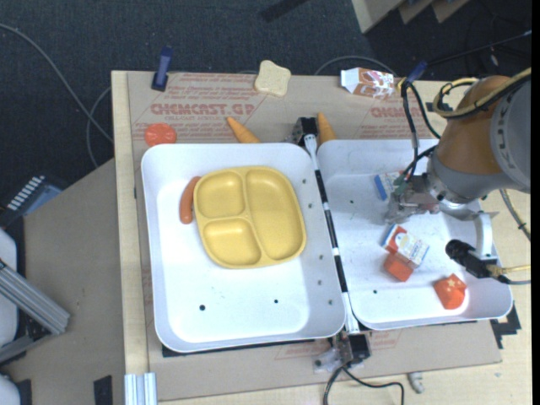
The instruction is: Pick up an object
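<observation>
Yellows and reds on white bins

The divided tray (250, 215) is pale yellow, in the white left bin (177, 310), with an orange-red sausage (186, 202) on its far side from the jaws; just below the jaws a red-and-white carton (406, 245) and red block (398, 267); a red-orange piece (450, 291) further off; worktop (202, 104) tan, lettered red.

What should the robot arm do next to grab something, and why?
Probably lower a little and move toward the small red and white carton. The gripper hangs in the right white bin just above that carton, with nothing seen between its fingers, so the carton looks like the nearest thing to try.
</observation>
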Action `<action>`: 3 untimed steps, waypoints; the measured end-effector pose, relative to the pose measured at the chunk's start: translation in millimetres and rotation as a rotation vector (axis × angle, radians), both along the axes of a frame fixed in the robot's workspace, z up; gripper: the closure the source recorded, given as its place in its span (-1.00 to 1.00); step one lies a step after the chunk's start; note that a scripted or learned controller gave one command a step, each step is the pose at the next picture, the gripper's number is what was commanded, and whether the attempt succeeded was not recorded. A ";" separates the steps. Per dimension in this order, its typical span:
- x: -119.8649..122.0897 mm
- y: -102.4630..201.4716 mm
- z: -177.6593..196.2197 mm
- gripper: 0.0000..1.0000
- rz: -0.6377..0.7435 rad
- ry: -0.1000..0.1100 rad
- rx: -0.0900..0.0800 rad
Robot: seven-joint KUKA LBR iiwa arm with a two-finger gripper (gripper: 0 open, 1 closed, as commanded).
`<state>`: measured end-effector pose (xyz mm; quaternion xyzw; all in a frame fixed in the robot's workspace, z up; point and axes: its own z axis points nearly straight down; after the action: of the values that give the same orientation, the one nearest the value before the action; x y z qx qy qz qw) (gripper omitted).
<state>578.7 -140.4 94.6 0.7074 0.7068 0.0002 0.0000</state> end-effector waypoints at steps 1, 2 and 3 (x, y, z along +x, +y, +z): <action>-0.1 0.0 -0.2 -1.00 0.000 0.000 0.000; -38.5 30.4 -10.5 -1.00 0.001 0.002 0.001; -38.0 30.0 -0.4 1.00 0.000 0.000 0.000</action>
<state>540.6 -110.5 94.2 0.7075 0.7067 0.0002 0.0002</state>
